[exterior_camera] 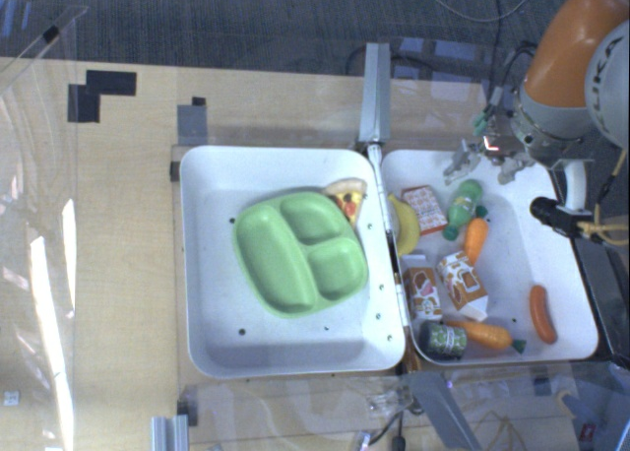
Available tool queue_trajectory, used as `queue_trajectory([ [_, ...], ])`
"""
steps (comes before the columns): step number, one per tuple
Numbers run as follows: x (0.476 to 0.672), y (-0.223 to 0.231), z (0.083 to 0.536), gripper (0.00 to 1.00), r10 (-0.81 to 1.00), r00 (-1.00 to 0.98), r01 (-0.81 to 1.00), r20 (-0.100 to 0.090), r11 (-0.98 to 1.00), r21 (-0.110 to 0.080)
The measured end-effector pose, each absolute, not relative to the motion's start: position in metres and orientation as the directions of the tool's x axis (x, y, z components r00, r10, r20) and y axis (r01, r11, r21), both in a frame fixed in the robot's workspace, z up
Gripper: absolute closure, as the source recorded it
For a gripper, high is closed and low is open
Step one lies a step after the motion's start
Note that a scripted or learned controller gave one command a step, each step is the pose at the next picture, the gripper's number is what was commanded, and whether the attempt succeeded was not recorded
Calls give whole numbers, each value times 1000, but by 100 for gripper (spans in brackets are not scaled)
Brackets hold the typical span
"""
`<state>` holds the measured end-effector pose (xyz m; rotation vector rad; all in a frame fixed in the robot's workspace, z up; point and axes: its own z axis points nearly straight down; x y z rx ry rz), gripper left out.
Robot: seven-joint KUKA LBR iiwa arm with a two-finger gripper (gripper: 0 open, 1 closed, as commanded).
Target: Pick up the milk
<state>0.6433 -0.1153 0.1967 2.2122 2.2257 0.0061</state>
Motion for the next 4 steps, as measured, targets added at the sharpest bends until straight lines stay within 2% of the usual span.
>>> queue_trajectory([
  [1, 559, -107, 125, 0, 997, -76, 997, 0, 76, 3],
  [2, 504, -97, 98, 0, 993, -118, 993, -15, 118, 29],
  [3, 502, -92, 105, 100, 992, -123, 992, -6, 123, 22],
  [4, 536, -34, 185, 100, 994, -108, 994, 0, 108, 5],
])
